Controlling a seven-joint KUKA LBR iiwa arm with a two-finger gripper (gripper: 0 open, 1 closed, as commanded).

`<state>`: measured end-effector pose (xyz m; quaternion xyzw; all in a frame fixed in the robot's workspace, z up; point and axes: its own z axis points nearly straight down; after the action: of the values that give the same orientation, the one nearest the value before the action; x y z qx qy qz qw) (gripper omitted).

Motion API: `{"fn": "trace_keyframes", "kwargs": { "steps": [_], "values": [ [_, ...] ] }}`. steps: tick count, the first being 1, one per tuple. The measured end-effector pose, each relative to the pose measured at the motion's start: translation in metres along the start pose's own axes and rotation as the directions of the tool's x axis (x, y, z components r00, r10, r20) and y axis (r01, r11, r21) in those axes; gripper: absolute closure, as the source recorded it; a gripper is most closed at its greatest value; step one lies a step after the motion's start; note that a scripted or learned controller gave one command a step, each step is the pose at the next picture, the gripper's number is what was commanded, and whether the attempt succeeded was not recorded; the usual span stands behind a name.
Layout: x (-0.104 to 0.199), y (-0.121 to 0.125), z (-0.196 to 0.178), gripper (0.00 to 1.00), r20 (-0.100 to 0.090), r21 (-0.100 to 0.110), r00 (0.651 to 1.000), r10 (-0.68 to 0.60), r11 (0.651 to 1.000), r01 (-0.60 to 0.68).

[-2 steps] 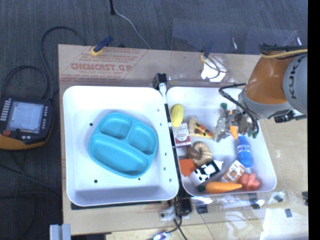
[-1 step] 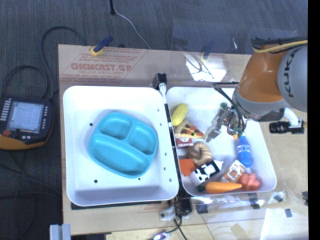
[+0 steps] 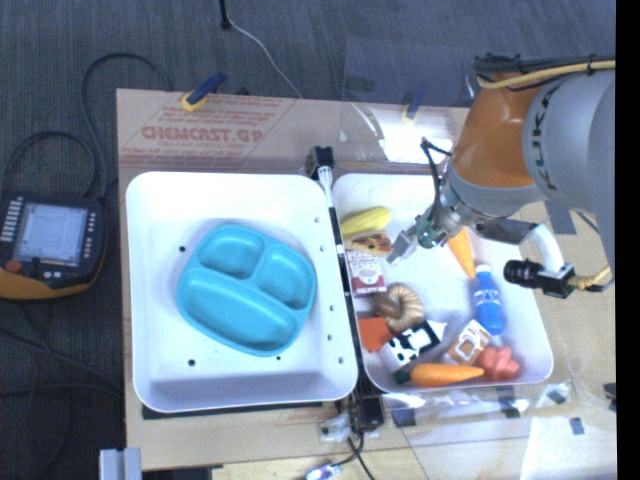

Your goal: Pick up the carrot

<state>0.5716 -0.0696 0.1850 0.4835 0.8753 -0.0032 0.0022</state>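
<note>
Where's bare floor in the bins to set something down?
Left bin: white floor around the blue tray, widest at the front corners. Right bin: crowded; only small patches, between the doughnut and the blue bottle, and near the banana.

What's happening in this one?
A grey and orange KUKA arm reaches in from the right over the right bin, which is crowded with toy food. Its gripper hangs above the upper middle of that bin, near a banana, with nothing visibly held. The carrot lies untouched at the bin's near edge, well away from the gripper. The left bin holds a blue divided tray.
</note>
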Motion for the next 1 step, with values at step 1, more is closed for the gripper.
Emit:
{"fn": "trace_keyframes", "kwargs": {
  "steps": [1],
  "values": [
    [-0.0823, 0.0405, -0.0776, 1.00, 0.003, -0.005, 0.973, -0.229, 0.973, 0.229]
  ]
}}
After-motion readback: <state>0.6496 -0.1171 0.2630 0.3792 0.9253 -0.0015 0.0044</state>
